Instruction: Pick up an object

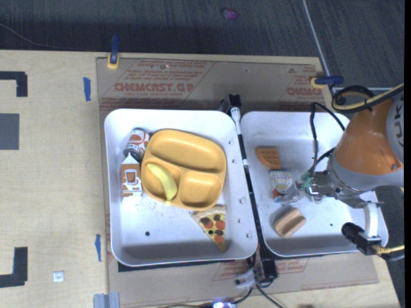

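Two shallow white bins are set side by side on the table (45, 191), upon a brown board (212, 82) printed with red lettering. In the left bin (119, 236) five things are counted: one yellow divided tray (192, 156), one banana (164, 181) lying in the tray's lower left compartment, one toy pizza slice (214, 224) just below the tray near the bin's lower right corner, one small can (135, 145) at the tray's upper left, and one small orange-and-white carton (130, 178) against the tray's left side.

In the right bin (289, 122) three things are counted: one waffle-like orange square (268, 156) toward the upper left, one small crinkled packet (281, 185) below it, and one tan bread-roll piece (289, 222) lower still. The three lie apart from one another.

One arm is seen reaching in from the right, its orange band (366, 147) over the right bin's right half and its grey wrist directed leftward. The tool (306, 186) is placed low over the right bin, just beside the right edge of the packet and above the roll. Whether the tool is released or clenched cannot be told, and no object is seen to be gripped by it.

Two blue clamps, one (114, 49) at the board's upper left and one (329, 80) at its upper right, are seen.
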Robot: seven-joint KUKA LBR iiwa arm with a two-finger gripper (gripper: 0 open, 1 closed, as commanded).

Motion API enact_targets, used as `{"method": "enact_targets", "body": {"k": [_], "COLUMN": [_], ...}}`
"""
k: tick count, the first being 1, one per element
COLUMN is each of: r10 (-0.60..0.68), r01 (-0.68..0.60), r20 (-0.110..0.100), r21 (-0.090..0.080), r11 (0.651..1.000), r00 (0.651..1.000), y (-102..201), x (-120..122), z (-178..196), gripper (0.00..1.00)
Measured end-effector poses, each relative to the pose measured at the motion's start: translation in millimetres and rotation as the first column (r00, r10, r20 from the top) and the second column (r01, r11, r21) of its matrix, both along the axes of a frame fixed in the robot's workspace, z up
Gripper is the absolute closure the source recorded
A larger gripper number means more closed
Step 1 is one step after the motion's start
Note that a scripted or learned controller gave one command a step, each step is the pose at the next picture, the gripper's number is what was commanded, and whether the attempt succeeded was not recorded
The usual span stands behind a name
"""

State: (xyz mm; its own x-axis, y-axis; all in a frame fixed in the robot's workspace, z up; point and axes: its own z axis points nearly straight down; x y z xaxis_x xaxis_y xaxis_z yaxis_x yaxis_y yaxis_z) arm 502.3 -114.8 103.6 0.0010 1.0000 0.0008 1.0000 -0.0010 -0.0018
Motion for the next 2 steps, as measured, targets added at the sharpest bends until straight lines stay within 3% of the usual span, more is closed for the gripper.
{"method": "enact_targets", "body": {"k": [1, 2], "r10": [-0.003, -0.002], "r01": [0.003, 0.002], "r20": [0.021, 0.021], "r21": [-0.01, -0.01], "r11": [1.0, 1.0], "r00": [1.0, 1.0], "y": [19.1, 19.1], "x": [-18.4, -18.4], "z": [-13.8, -13.8], "gripper": [0.0, 0.0]}}
